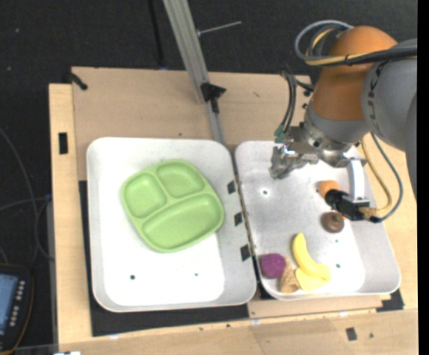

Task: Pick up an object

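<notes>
From the camera above the bench, the arm (348, 72) is reaching in from the right and hanging its gripper (281, 165) over the far left corner of the right bin (370, 272). The gripper is sitting above bare white floor, with nothing visible between its tips; whether the fingers are spread or closed I cannot tell from this angle.

Everything worth picking is lying toward the near side of that bin, well apart from the gripper. A banana (307, 259) is resting near the front edge, its long axis running roughly from far-left to near-right, curving slightly. Just beside it on the left a purple fruit (273, 265) is sitting against the bin wall, and a small tan piece (288, 279) is tucked between the two at the front. A brown round thing (333, 222) and an orange piece (327, 188) are lying nearer the arm's wrist, to the gripper's right.

The left bin (111, 272) is holding a green divided plate (172, 205).

In my judgement, the coming move is turning on travel toward the near edge, with the jaws closing across the banana's narrow width.
</notes>
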You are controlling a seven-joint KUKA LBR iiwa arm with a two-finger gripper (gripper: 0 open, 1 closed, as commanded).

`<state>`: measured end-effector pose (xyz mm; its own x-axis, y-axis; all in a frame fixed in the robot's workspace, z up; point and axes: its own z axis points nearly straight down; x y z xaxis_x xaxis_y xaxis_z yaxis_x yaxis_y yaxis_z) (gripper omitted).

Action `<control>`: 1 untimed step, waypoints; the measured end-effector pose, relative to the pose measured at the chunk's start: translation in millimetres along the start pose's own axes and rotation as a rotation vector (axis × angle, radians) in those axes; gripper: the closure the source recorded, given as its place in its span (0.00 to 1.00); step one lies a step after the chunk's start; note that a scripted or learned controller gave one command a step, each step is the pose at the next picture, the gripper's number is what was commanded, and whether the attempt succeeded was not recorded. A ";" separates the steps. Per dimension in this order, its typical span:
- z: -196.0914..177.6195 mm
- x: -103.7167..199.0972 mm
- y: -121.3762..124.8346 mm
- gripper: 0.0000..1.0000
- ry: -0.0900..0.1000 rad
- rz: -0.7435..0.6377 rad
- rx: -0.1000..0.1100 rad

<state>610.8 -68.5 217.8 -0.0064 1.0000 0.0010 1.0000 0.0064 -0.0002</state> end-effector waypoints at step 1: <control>2.6 50.2 -23.6 1.00 0.001 0.000 0.000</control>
<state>586.9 -18.4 215.3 -0.0063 1.0000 0.0015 1.0000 0.0063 -0.0007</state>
